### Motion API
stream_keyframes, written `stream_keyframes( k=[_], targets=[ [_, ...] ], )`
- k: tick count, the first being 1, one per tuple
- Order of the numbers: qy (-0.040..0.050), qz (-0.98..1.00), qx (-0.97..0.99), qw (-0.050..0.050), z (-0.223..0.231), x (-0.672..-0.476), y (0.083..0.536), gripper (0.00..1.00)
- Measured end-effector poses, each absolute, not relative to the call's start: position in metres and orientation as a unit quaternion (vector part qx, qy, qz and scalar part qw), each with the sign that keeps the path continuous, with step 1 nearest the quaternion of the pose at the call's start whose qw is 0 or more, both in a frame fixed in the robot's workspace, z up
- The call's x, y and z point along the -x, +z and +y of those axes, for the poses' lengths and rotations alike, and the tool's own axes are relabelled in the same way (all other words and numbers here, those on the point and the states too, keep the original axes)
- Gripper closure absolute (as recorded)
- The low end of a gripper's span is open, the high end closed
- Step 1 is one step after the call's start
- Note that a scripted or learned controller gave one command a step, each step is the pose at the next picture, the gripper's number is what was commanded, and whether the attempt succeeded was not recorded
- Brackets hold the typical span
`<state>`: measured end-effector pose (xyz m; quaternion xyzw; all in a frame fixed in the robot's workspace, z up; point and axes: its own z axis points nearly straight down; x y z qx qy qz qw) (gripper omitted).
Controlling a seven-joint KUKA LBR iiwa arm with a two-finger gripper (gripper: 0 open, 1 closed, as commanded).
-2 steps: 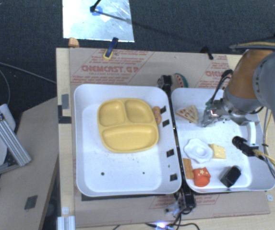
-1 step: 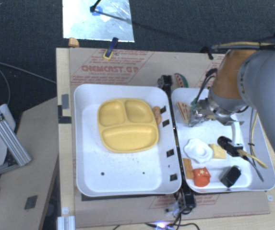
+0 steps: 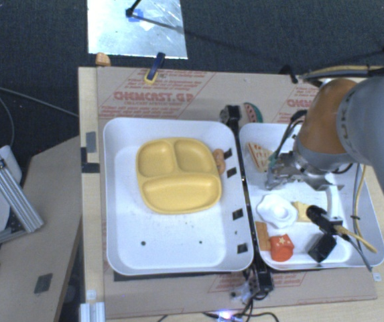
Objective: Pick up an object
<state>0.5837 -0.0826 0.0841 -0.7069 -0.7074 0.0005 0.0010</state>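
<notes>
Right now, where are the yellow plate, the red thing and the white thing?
yellow plate (image 3: pixel 178 192): camera view, bare big compartment.
red thing (image 3: pixel 281 248): camera view, its top face.
white thing (image 3: pixel 276 211): camera view, its middle.

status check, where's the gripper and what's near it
Gripper low in right bin, no grasp confirmed. Nearest: white piece, waffle piece. Red block at bin front, uncovered.

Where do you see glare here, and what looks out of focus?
Camera view: the silvery sheet throws back patchy glare; the arm's grey and orange wrist, nearest the lens, looks soft; the yellow divided plate is sharp, evenly lit.
</notes>
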Motion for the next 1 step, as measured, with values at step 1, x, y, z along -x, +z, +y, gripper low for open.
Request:
stream_keyframes(
  k=[1],
  targets=[
    [0.0012, -0.706, 0.708, 0.001, -0.0927, -0.5235, 0.0838, 1.0]
  ],
)
